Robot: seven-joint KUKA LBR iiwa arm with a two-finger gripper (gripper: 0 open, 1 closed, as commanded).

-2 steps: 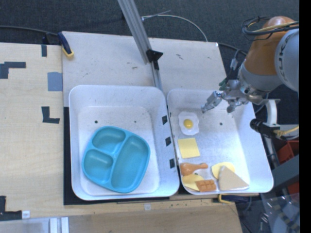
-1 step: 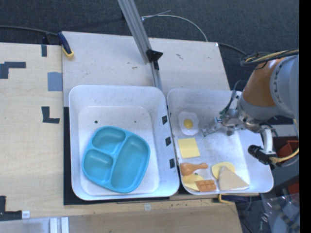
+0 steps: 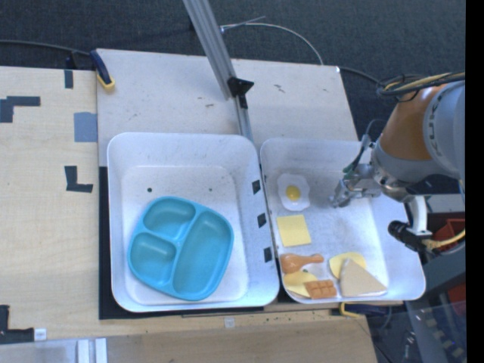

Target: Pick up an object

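Glossy blue plastic tray (image 3: 181, 246), matt white bins (image 3: 121, 203)

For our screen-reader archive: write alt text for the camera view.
A grey and orange robot arm reaches from the right, its tool low over the right white bin near a fried egg toy. That bin also holds a yellow cheese square and other toy foods; the left bin holds a blue divided plate.

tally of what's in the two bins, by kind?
Blue plate: 1
Fried egg: 1
Cheese slice: 1
Drumstick: 1
Waffle piece: 1
Bread wedge: 1
Other yellow pieces, partly hidden: at least 2
Total: at least 8
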